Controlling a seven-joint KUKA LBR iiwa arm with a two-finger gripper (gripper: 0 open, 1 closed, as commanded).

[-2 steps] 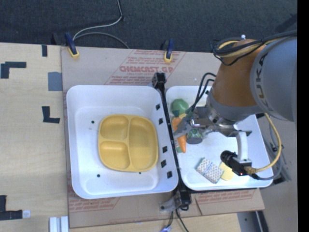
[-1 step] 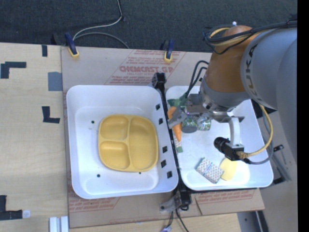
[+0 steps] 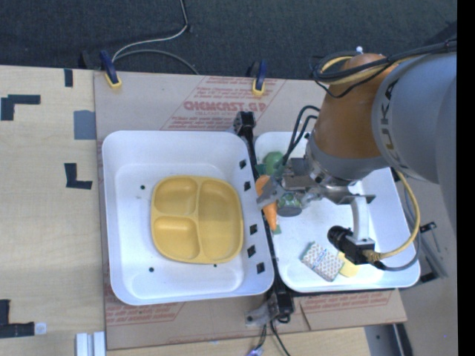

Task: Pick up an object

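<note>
The arm (image 3: 371, 117) reaches in from the right and hangs over the right bin (image 3: 386, 277), its gripper (image 3: 286, 199) low at that bin's left edge. Whether anything sits in the gripper cannot be told.

Just beside the gripper, against the wall between the bins, lies an orange piece (image 3: 270, 215), carrot-like; its long axis runs roughly up and down the view, and which end is the tip cannot be told. A green object (image 3: 272, 159) sits above it, half hidden by the arm. Nearer the front of this bin lies a patterned pad (image 3: 321, 262), tilted on a diagonal, with a yellow piece (image 3: 349, 268) touching its right end.

The left bin (image 3: 126, 162) holds a yellow plate (image 3: 197, 219) with three compartments, lying flat near the middle.
</note>
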